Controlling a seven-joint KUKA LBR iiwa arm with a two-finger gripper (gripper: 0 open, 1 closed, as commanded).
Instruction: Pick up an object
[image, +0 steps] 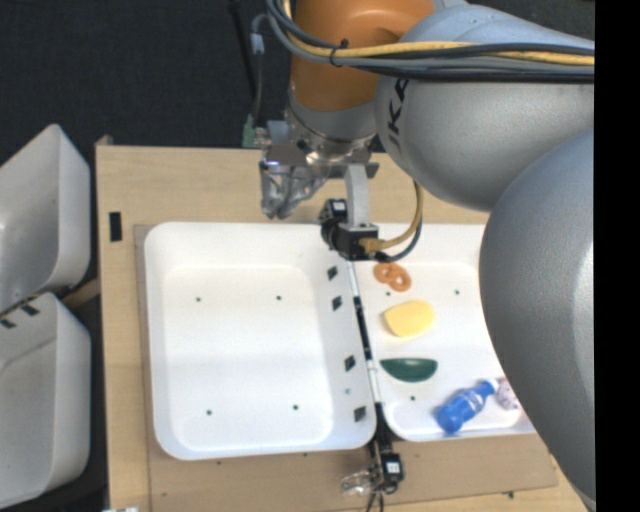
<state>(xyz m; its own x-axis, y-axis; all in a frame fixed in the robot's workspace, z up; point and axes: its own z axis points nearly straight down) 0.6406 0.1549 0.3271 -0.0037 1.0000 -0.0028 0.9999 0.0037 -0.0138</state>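
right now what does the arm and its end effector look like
A bulky smooth grey arm with a glossy orange band above the wrist. Black and yellow cables drape across it. Below the band sits a small metallic grey end effector with exposed mechanical parts.

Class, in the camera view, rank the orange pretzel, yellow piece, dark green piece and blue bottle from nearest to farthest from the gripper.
Measured from the gripper, above the bins' far rim:
1. Orange pretzel, far end of the right bin.
2. Yellow piece, just nearer the camera than the pretzel.
3. Dark green piece, below the yellow one.
4. Blue bottle, by the right bin's near edge.
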